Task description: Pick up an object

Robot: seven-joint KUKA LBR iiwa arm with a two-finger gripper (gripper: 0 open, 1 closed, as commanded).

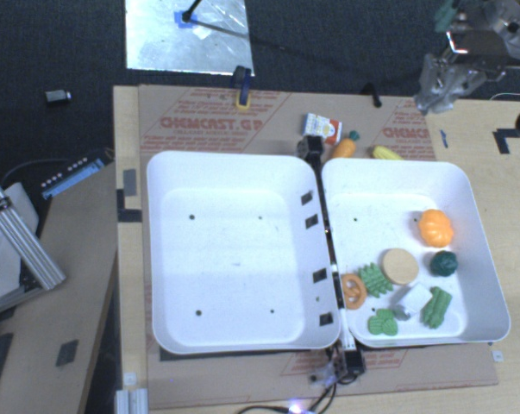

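Gripper (434,89) high beyond the right bin (479,210), jaw state not discernible. Best target: orange fruit (435,228), isolated; descend straight, avoid the clustered pieces.

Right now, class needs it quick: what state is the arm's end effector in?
End effector: raised beyond the right bin's far edge, nothing held; open or closed cannot be told.

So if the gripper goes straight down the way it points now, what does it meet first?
The gripper hangs past the far edge of the right bin, pointing down. It would probably meet the cardboard near that bin's far rim first, not the toys inside. Depth is unclear from this slanted view.
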